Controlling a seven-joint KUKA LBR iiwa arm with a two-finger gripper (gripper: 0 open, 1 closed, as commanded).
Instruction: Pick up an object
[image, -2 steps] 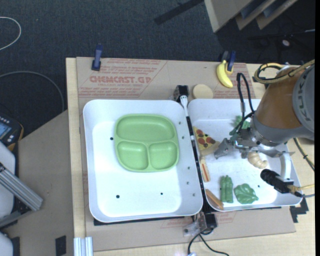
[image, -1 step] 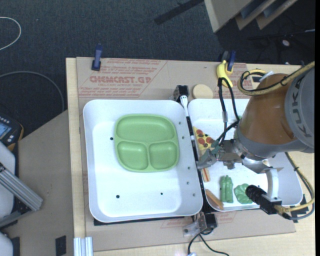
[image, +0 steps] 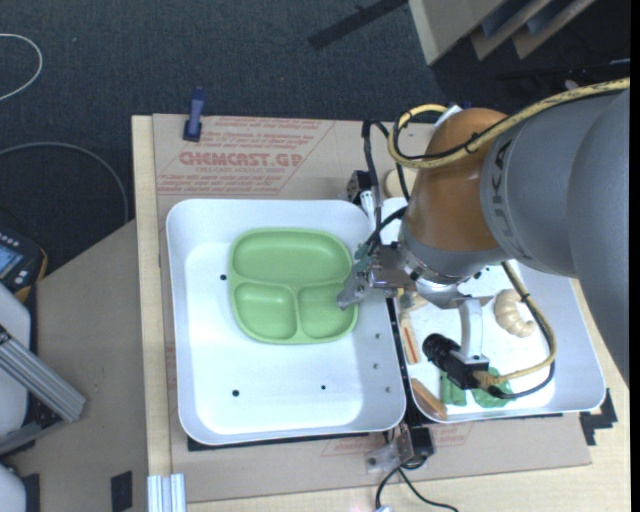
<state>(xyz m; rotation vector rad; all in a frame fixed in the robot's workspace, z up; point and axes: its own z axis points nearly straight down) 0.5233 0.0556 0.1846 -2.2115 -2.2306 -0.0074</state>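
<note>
Bench boards (image: 240, 150) of pale wood carried two shallow white plastic bins side by side. In the left bin (image: 200, 370) lay a light green, three-compartment plastic plate (image: 290, 285), set toward the bin's upper right, its right edge close to the wall shared with the right bin (image: 575, 350). The grey arm with its orange band (image: 460, 195) came in from the right, and its metal two-finger claw (image: 355, 288) sat at the plate's right rim, over the smaller lower-right compartment. Whether the claw's fingers were spread or pressed together could not be told, nor whether they touched the plate. In the right bin, partly under the arm, lay a cream-coloured lumpy object (image: 515, 312), a thin orange stick (image: 408, 340) beside the dividing wall, and a green item (image: 475, 392) with an orange piece (image: 428, 400) near the bottom edge.
</note>
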